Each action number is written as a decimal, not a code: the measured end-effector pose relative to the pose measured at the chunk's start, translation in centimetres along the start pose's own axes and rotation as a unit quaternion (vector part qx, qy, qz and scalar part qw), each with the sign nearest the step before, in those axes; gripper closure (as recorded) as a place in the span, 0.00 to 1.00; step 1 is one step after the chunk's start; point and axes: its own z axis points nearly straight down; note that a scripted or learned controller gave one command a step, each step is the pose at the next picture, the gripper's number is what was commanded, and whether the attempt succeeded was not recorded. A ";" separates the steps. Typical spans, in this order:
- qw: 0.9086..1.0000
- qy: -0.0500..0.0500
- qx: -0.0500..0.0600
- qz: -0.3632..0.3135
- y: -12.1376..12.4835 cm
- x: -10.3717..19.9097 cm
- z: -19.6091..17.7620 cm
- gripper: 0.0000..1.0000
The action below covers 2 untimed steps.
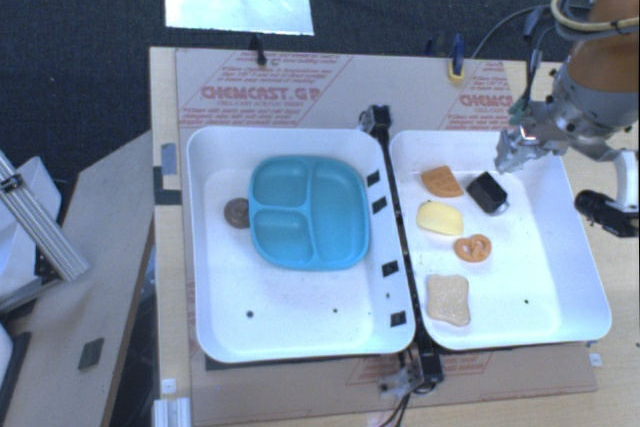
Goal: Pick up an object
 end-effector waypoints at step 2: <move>1.000 0.002 0.002 -0.003 1.1 11.1 2.1 1.00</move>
